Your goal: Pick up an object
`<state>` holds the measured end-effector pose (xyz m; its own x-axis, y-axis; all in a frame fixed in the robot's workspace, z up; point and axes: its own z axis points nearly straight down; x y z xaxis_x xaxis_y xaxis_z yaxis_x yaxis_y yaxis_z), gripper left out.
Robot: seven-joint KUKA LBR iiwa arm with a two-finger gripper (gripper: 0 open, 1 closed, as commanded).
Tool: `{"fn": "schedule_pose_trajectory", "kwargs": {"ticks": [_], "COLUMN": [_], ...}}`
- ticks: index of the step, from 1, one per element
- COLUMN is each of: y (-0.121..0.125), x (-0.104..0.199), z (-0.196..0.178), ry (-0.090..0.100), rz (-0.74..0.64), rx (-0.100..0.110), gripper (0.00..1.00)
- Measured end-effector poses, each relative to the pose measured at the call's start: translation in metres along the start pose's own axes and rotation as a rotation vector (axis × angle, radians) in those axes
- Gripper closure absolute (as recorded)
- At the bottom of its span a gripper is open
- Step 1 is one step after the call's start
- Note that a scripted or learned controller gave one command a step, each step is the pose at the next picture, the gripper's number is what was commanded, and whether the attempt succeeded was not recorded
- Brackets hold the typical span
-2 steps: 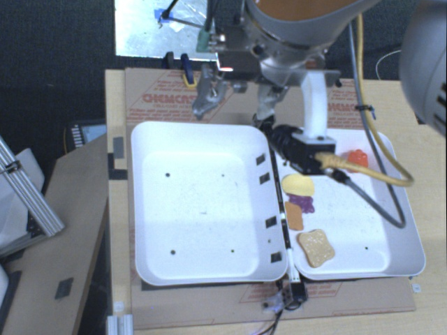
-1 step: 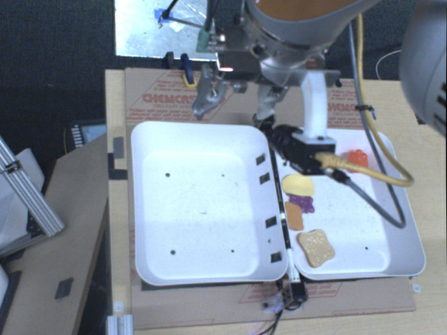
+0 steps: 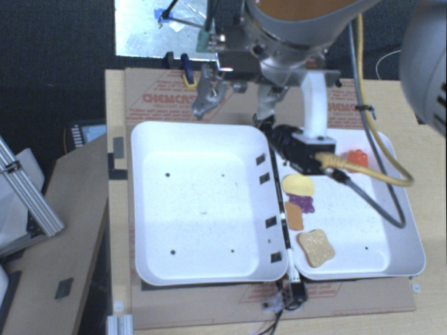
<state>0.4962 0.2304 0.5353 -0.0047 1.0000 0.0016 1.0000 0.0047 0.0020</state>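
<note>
Several small toy foods lie in the right bin (image 3: 391, 253): a yellow piece (image 3: 298, 185), a purple piece (image 3: 302, 202), an orange strip (image 3: 294, 217), a slice of toast (image 3: 316, 247) and a red-orange piece (image 3: 357, 158) partly behind a cable. My gripper (image 3: 237, 102) hangs high over the back edge of the bins, near the divider. Its two fingers (image 3: 206, 98) stand wide apart, open, with nothing between them. It is well above and behind all the foods.
The left bin (image 3: 150, 145) sits beside the right one. A black wrist-mounted box (image 3: 302, 151) with a yellow cable (image 3: 370, 175) overhangs the right bin's back left. Cardboard (image 3: 160, 93) lies under both bins. A metal frame (image 3: 28, 194) stands at far left.
</note>
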Motion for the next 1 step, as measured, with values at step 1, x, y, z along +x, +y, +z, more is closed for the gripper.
{"fn": "schedule_pose_trajectory", "kwargs": {"ticks": [1], "y": [0.0], "x": [0.0], "z": [0.0], "ry": [0.0], "rz": [0.0], "rx": [0.0], "gripper": [0.0]}}
